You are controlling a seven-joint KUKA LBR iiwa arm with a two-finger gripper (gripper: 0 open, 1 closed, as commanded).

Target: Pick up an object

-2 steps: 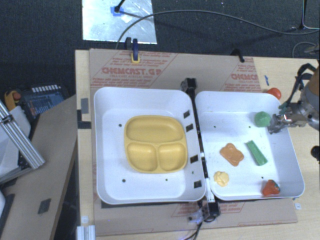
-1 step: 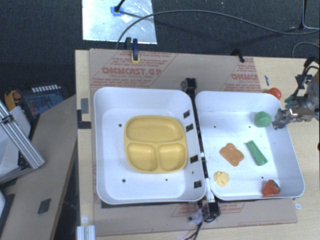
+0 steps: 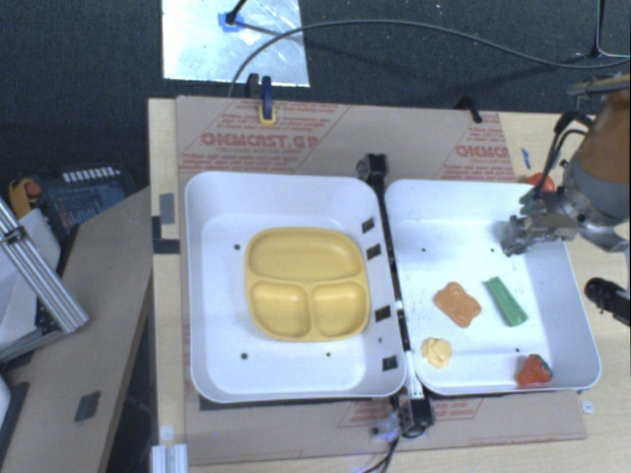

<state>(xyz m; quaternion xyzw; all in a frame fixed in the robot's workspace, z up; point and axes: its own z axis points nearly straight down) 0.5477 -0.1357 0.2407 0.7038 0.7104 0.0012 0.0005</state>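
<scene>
Right now you're at the approach step: the gripper hangs over the right bin, gripping nothing; its opening I can't tell. Nearest below it lies the green piece, so your next move calls for lowering onto it.

grey arm, orange band, grey gripper.

Green block, orange lump, yellow piece, red-orange piece, right bin
</scene>
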